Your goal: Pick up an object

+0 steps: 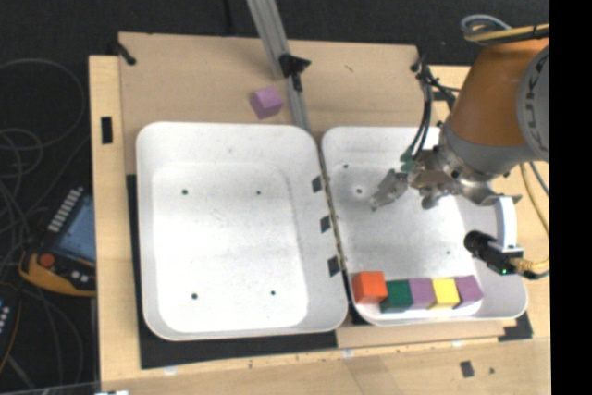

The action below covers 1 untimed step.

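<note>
Along the front wall of the right bin sits a row of small blocks: orange, green, purple, yellow and another purple. My gripper hovers over the middle of that bin, well behind the row. It is open, its two fingers spread apart with nothing between them. One more purple block lies on the bench behind the left bin.
The left bin lies beside the right one, joined by dark clips. A slanted metal post rises behind the bins. Cables and a handheld pendant lie off the bench at left.
</note>
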Each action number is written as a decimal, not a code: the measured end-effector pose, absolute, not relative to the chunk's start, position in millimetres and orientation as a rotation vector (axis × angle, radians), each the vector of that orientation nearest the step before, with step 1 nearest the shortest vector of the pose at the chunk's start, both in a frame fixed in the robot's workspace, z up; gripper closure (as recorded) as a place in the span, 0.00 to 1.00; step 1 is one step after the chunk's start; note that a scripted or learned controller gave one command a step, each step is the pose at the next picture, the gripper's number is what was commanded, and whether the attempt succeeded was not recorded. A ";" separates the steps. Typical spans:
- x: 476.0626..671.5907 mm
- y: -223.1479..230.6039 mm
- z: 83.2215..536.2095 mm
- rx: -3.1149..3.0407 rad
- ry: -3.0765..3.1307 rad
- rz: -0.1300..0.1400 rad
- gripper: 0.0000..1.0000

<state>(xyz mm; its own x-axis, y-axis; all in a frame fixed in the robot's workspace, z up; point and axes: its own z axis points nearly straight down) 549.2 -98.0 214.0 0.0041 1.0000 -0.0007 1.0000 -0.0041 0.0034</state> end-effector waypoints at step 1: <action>544.9 -167.6 154.2 2.229 2.215 -0.009 0.00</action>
